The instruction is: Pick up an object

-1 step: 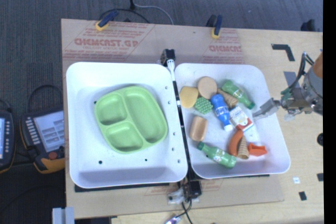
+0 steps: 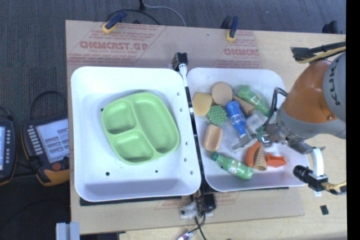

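grey carpet, plywood surface (image 2: 112, 48), two white bins. gripper (image 2: 263, 136) low in right bin (image 2: 270, 77), just right of blue bottle (image 2: 236, 118), above orange piece (image 2: 254, 153). grip state: cannot tell. advice: descend straight, centre on orange piece, avoid neighbours.

Toy clutter in right bin (image 2: 273, 77): green bottle (image 2: 232, 166) flat near front, blue bottle (image 2: 236, 117) mid-bin.
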Motion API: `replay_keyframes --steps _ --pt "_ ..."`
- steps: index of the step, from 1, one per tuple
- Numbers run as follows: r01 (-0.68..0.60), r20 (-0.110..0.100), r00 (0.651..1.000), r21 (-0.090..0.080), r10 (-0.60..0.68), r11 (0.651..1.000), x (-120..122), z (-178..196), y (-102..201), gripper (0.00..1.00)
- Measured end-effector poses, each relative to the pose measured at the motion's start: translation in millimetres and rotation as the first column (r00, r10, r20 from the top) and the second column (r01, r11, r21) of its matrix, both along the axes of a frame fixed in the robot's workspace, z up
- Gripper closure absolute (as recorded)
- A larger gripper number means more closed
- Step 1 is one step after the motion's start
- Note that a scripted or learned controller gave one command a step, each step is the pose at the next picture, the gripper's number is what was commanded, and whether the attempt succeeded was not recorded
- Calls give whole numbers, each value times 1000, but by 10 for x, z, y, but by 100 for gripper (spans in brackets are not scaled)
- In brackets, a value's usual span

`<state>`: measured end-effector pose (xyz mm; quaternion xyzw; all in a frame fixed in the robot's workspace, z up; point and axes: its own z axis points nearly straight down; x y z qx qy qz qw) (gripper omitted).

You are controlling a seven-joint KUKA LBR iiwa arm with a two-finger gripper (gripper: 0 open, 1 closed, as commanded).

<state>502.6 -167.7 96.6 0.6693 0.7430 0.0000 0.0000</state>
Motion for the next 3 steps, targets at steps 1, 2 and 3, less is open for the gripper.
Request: replay_keyframes --steps 1,2,3 --pt "1 -2 1000 0 -1 1000 -5 89 1 100" --pt "0 -2 1000 0 0 1000 -5 88 1 0" --pt "-82 12 997 -11 83 997 -104 -75 483 0"
